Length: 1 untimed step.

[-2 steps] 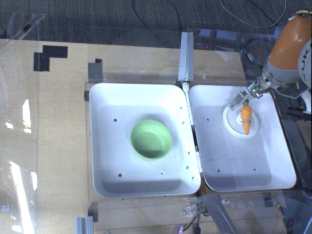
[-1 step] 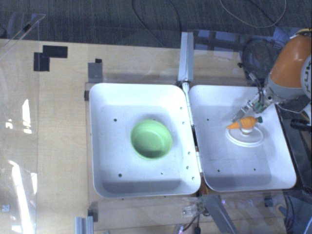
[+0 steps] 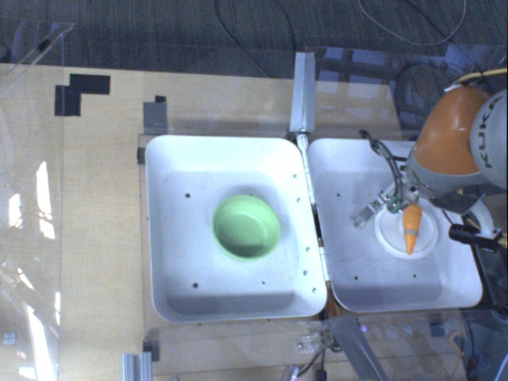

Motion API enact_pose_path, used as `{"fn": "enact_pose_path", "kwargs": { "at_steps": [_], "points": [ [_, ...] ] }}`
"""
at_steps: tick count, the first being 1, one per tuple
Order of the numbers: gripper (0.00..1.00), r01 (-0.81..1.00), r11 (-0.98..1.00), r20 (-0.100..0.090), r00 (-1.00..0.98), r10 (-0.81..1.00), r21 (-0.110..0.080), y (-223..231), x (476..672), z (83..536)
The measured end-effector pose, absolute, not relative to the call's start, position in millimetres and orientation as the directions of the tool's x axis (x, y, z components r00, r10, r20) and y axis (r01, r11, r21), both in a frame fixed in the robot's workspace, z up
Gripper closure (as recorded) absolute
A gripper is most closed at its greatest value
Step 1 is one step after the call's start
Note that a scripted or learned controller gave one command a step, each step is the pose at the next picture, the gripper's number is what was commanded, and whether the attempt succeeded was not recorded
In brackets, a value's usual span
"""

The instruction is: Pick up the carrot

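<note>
An orange carrot [image 3: 411,228] lies on a small white plate [image 3: 390,240] in the right bin [image 3: 381,292], its thick end pointing up and its tip toward the front. A bit of green shows at its thick end. The gripper [image 3: 390,205] hangs over the plate's upper left edge, right beside the carrot's thick end. The arm's orange band [image 3: 448,137] rises above it at the right. The arm's wrist hides the spot where the gripper meets the carrot's top.
A green bowl [image 3: 247,225] sits in the middle of the left bin [image 3: 182,292]. A metal divider [image 3: 314,213] runs between the two bins. Cables lie on the dark floor behind the bench.
</note>
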<state>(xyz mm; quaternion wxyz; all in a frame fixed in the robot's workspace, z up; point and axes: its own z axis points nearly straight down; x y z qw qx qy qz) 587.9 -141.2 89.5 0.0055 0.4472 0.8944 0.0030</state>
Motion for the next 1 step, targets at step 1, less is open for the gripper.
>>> {"fn": "enact_pose_path", "kwargs": {
  "at_steps": [1],
  "points": [
    [0.00,0.827,0.562,-0.008,-0.562,0.827,0.008,-204.4,576.8,102.4]
  ]
}}
